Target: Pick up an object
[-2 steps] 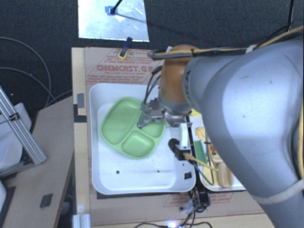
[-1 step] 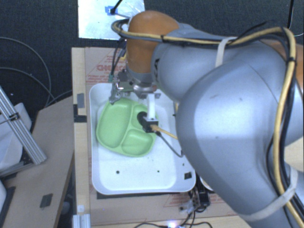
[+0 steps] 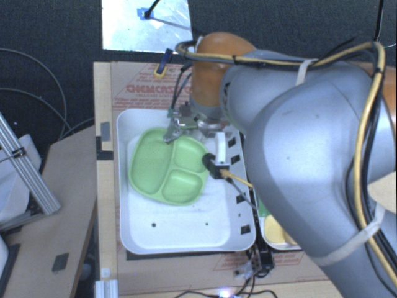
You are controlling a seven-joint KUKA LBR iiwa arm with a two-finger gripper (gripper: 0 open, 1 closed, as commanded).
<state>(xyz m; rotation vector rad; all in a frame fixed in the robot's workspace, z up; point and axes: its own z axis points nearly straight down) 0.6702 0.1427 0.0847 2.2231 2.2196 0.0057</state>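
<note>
A pale green divided plate [image 3: 164,165] with three compartments lies in the left white bin [image 3: 180,238], toward its back half. My gripper [image 3: 173,132] hangs at the plate's far upper edge, its metal fingertips right at the rim. The grey arm with its orange band comes in from the right and hides the right bin almost wholly.
A sliver of the right bin [image 3: 276,234] shows under the arm, with something yellow and green in it. A cardboard sheet [image 3: 139,85] lies under the bins. A shiny silver panel [image 3: 146,14] sits behind the bench, and an aluminium frame [image 3: 25,172] stands at the left.
</note>
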